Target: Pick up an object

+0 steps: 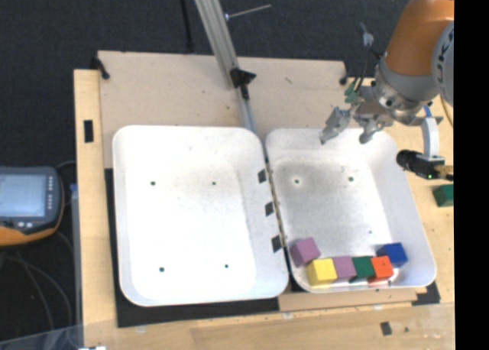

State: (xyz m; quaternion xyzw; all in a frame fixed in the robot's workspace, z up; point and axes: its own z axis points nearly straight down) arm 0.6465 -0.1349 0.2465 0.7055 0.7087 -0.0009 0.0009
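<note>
Pincer (351, 129) spread above right bin (397, 180) — blocks (348, 264) well apart

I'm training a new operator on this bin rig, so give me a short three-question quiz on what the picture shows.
1. True or false: the blocks lie in the right bin.
2. Which block sits farthest right? A yellow, B blue, C orange.
3. Fill in: the tool hangs over the right bin's ____ edge, near or far.

Key: 1 true. 2 B, the blue block. 3 far; its open fingers hold nothing.
</note>
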